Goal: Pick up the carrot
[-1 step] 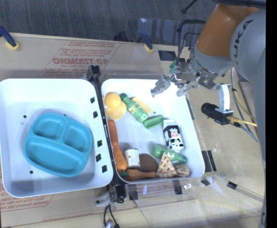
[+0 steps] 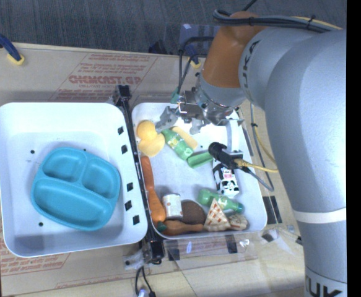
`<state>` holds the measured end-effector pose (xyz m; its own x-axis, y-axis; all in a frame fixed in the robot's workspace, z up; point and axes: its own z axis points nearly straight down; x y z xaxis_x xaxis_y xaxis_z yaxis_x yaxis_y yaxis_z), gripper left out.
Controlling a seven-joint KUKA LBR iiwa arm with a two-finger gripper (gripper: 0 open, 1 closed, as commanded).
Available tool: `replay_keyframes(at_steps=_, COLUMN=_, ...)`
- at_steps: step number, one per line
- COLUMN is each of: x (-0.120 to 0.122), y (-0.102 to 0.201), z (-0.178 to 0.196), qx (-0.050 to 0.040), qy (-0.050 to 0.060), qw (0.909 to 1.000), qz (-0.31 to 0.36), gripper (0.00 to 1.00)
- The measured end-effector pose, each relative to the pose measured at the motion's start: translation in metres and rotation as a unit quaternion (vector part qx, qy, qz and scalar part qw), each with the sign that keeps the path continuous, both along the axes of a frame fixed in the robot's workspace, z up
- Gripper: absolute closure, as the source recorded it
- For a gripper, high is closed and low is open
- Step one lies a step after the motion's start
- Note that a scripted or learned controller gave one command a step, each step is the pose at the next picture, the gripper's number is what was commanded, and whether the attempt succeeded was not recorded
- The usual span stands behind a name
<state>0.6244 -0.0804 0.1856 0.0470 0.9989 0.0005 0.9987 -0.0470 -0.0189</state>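
Carrot [image 2: 150, 187] is lying along the right bin's [image 2: 256, 198] left wall, touching nothing of the pincer [image 2: 181, 117]. Pincer is hovering wide open, holding nothing, over the bin's top end, near a yellow fruit [image 2: 148, 137] and green bottle [image 2: 181, 145]. Blue tray [image 2: 75, 186] is sitting in the left bin [image 2: 7, 166].

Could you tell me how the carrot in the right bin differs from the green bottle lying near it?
The carrot is orange, long and thin; the green bottle is green with a pale label, shorter and thicker. The carrot lies along the right bin's left wall, running toward the front; the green bottle lies on a slant nearer the back, just below the tool. Both lie flat in the right bin.
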Motion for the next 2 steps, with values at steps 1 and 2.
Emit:
replay_keyframes(at_steps=1, x=0.03, y=-0.019, z=-0.087, qx=-0.0029, qy=-0.002, qw=0.9914, qz=-0.131, gripper=0.0)
replay_keyframes(at_steps=2, x=0.003, y=0.027, z=0.012, qx=-0.0003, qy=-0.01, qw=0.9908, qz=-0.135, gripper=0.0)
